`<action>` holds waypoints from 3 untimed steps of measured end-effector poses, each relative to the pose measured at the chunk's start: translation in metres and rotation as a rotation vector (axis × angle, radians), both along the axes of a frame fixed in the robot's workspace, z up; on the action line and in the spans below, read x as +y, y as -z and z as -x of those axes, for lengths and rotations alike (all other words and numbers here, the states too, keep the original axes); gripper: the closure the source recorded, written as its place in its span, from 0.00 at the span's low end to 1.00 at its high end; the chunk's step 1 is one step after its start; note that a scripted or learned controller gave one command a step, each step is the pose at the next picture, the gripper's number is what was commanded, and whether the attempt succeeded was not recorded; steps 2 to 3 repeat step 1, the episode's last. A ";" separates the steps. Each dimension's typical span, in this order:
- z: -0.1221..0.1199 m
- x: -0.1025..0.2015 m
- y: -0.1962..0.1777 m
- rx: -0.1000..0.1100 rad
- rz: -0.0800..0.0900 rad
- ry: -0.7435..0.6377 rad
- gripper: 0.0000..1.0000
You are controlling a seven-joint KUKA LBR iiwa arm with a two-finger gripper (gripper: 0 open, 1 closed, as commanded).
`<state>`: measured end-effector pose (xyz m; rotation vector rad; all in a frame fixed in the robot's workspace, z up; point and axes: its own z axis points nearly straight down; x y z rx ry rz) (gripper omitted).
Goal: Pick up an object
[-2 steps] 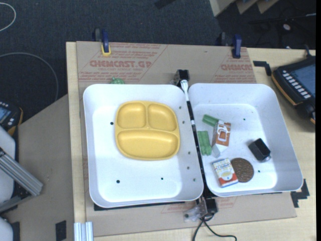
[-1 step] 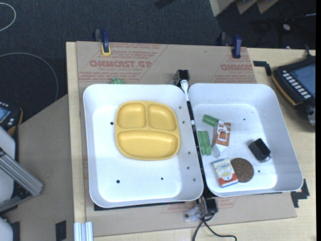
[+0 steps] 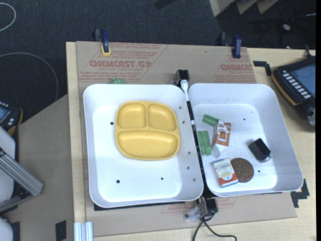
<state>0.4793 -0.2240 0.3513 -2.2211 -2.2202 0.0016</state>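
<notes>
Dark blue-grey carpet point(image 3: 75, 14) all around, with a thin white cable point(image 3: 31, 59) looping across it on the left. Pale wood bench point(image 3: 60, 134) in the middle, topped with a brown sheet point(image 3: 150, 59) printed CHEMCAST and pinned at the far edge by two blue clamps point(image 3: 104, 38). Two shallow white bins side by side on that, touching along the centre seam: left bin point(image 3: 100, 179) with just a yellow divided plate point(image 3: 147, 130) sitting upright near its far half, right bin point(image 3: 281, 134) with all the pickable bits. Grey-and-orange control pad point(image 3: 298, 82) off the bench's right edge, aluminium rail point(image 3: 20, 172) at lower left. In the right bin: round brown disc point(image 3: 244, 169) touching a small orange-and-white carton point(image 3: 224, 172) near the front, black block point(image 3: 260, 149) just beside the disc, a second little carton point(image 3: 222, 133) nearer the middle, and two green pieces point(image 3: 204, 142) by the left wall. Can't tell the state of the hand from this shot.
</notes>
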 end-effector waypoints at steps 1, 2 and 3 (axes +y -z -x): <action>-0.001 0.031 -0.186 -0.024 0.008 -0.005 1.00; -0.001 0.031 -0.186 -0.024 0.008 -0.005 1.00; -0.001 0.031 -0.186 -0.024 0.008 -0.005 1.00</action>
